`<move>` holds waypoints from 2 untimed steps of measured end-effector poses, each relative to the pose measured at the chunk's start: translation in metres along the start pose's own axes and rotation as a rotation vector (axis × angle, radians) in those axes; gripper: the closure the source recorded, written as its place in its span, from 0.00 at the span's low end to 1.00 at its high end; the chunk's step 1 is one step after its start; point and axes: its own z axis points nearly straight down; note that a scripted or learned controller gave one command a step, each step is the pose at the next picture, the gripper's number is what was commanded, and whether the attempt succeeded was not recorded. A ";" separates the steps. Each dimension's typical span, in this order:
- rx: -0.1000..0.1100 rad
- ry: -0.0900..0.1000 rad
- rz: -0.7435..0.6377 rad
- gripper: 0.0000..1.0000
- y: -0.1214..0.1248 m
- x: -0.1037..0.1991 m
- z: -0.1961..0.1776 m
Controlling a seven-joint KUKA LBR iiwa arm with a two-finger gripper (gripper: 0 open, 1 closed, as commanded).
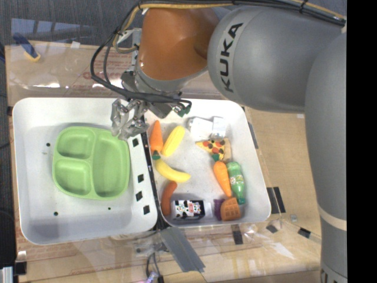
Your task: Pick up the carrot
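Note:
One carrot (155, 139), orange with a green end, lies upright along the left side of the right bin (254, 158), close to the divider. A second carrot (222, 178) lies further right, beside a green bottle (236, 181). My gripper (127, 121) hangs over the divider between the bins, at the upper right corner of the green plate (91, 164). It is a little up and left of the first carrot, apart from it. It is open, and I see nothing between its fingers.
The right bin also holds two bananas (174, 140) (171, 171), a sausage (168, 197), a milk carton (188, 209), a pizza slice (215, 149), a white packet (207, 124) and a purple-orange toy (229, 209). The green divided plate sits in the left bin (29, 217).

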 end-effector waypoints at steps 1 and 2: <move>0.004 0.000 -0.068 1.00 0.003 0.077 -0.043; -0.005 0.004 -0.679 1.00 0.030 0.128 -0.041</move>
